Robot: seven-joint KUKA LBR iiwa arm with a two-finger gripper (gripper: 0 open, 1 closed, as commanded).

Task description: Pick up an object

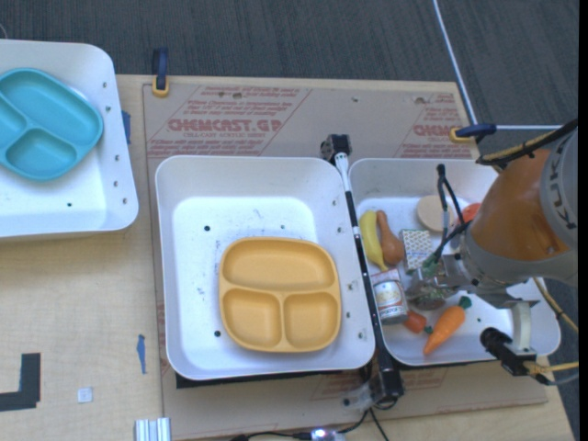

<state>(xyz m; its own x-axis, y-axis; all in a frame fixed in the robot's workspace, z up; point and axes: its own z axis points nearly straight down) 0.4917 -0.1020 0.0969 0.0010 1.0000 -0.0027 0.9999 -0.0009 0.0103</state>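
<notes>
Camera view: fingers (430,283) are low in the right bin (542,343); whether they are wide or narrow I cannot tell. Just below them lies a carrot (446,327), a jar (389,299) beside, a banana (370,237) farther up.

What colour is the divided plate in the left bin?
Yellow-orange; the divided plate shows plainly in the camera view, lying flat in the left bin.

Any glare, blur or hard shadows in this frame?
Camera view: even, soft light, no hard shadows; the yellow tray and carrot are sharp; the left bin looks bright white without washing out; the arm's orange band looks slightly soft.
</notes>
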